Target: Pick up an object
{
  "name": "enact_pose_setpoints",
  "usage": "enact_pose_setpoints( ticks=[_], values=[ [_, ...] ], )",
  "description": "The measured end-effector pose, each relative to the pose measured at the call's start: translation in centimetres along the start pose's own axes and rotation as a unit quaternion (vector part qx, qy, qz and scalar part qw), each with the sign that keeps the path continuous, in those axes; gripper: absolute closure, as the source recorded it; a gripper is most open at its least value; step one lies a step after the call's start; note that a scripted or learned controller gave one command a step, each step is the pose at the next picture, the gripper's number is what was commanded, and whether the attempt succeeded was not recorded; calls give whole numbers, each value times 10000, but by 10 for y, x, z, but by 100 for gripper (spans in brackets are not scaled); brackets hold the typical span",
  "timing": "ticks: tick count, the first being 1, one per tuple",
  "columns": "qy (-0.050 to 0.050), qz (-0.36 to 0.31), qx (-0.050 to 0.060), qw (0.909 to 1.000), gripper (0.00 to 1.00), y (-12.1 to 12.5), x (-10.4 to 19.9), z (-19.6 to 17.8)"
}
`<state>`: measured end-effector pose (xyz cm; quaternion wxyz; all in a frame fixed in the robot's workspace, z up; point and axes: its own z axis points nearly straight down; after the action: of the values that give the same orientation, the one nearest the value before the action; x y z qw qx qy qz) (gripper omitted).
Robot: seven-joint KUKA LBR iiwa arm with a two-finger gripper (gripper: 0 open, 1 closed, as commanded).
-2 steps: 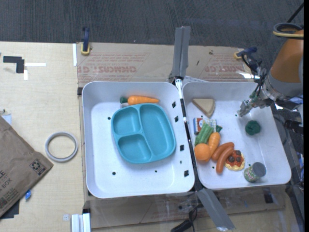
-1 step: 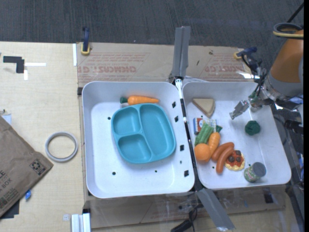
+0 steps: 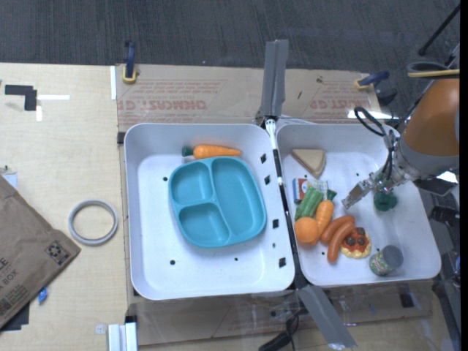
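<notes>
My gripper (image 3: 370, 194) hangs low over the right part of the right bin (image 3: 420, 229), reaching in from the right, and looks open. One grey finger (image 3: 357, 195) slants down-left toward the toy food. A small dark green object (image 3: 386, 201) lies right by the other finger; I cannot tell whether they touch. Nothing shows between the fingers. Left of the gripper lie a sausage (image 3: 338, 235), a pizza slice (image 3: 356, 244), a carrot (image 3: 323, 212), an orange ball (image 3: 306, 229) and green vegetables (image 3: 313, 197).
A beige wedge (image 3: 309, 159) lies at the right bin's back, a small carton (image 3: 298, 189) by its left wall, a can (image 3: 385, 260) at the front right. The left bin (image 3: 146, 218) holds a blue divided plate (image 3: 217, 199) and a carrot (image 3: 215, 151). A tape ring (image 3: 93, 220) lies on the bench.
</notes>
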<state>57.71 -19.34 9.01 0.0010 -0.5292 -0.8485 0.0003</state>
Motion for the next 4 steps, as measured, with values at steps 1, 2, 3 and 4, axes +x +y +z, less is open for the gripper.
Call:
enact_pose_setpoints(
  ticks=[1,2,3,4],
  values=[
    [-3,119,-1,9999,0,44,52,0],
    [-53,-922,-25,9957,0,8,93,-4],
    [-47,688,-33,9976,0,-20,105,-3],
    [-26,701,-13,9975,100,-20,105,-9]
  ],
)
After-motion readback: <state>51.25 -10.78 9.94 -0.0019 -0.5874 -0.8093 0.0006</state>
